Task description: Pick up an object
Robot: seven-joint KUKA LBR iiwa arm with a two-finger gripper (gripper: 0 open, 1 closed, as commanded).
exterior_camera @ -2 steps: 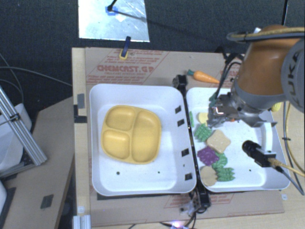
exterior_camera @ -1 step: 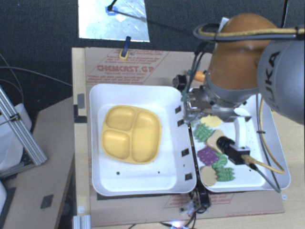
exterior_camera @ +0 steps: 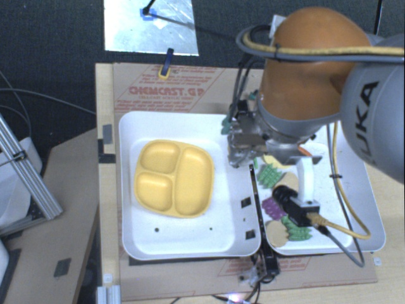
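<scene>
small green ridged plastic piece (exterior_camera: 271, 176) in right shallow white bin (exterior_camera: 370, 230), beside purple plastic piece (exterior_camera: 272, 206) | gripper (exterior_camera: 243, 145) above bins' shared wall, grip state cannot be told | yellow three-section plate (exterior_camera: 174, 177) in left white bin (exterior_camera: 136, 233) | brown printed cardboard (exterior_camera: 168, 90) underneath | shiny sheet (exterior_camera: 152, 18), perhaps foil, behind

One fixed camera looks down slantwise on both white bins (exterior_camera: 183, 236), seemingly from close above.
</scene>
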